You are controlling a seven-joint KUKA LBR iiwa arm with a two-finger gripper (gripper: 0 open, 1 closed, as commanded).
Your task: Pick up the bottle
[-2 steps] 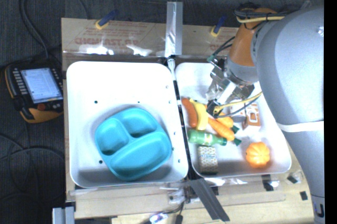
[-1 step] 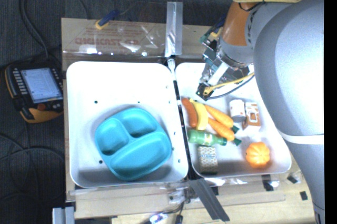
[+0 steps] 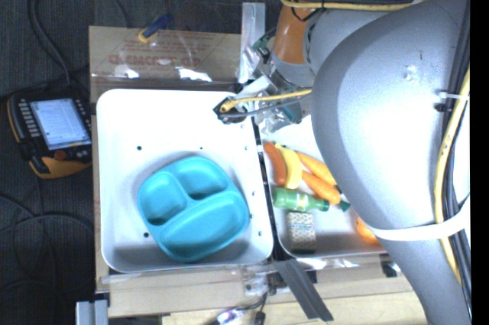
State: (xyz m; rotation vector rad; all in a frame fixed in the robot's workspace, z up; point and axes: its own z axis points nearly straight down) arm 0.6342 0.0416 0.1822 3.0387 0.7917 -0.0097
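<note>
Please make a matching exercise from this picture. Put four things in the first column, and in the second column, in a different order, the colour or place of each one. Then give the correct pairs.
Things:
1. divided plate
2. bottle
3. banana
4. handheld screen unit

Descriptions:
A. yellow, lying among the orange carrots in the right bin
B. on the dark floor, left of the bench
C. blue, in the left bin
D. green, lying on its side in the right bin, just above a small mesh sponge

Pairs: 1-C, 2-D, 3-A, 4-B
</note>
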